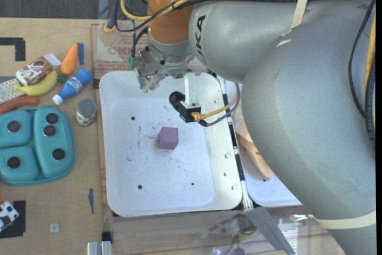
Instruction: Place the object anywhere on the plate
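Item, my log: purple cube (168,138) loose in left bin (119,188), gripper (150,77) above far rim, finger state indiscernible; risk: descent offset, cube nudged aside.

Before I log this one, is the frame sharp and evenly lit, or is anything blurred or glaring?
Camera view: the purple cube is sharp with only a faint shadow on the left bin; lighting is soft and even. The arm, close to the lens, looks oversized and hides most of the right bin. The gripper is slightly soft.
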Motion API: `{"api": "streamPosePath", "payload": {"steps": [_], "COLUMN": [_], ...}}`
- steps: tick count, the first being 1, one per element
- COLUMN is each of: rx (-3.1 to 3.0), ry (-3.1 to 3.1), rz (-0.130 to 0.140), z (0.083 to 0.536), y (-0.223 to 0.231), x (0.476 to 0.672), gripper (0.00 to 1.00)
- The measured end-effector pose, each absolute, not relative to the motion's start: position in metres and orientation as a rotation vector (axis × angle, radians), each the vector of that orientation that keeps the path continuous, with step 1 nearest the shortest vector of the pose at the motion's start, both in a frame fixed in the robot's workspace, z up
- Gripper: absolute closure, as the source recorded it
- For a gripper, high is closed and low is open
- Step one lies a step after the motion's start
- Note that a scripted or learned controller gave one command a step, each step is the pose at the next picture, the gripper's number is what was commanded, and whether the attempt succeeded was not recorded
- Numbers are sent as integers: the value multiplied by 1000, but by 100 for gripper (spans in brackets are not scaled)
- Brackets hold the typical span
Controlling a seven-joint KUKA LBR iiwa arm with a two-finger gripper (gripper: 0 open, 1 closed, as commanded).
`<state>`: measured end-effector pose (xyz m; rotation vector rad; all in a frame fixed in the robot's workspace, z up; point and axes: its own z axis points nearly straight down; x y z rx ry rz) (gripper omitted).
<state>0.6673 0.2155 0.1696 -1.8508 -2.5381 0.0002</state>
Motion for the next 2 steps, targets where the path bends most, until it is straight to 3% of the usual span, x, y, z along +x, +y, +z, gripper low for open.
{"api": "streamPosePath", "payload": {"steps": [1, 2], "rx": [-1703, -1483], "ry": [-2645, -2770], "rz": [-5, 0], "z": [193, 173], "y": [218, 219], "x": [667, 666], "gripper": [100, 100]}}
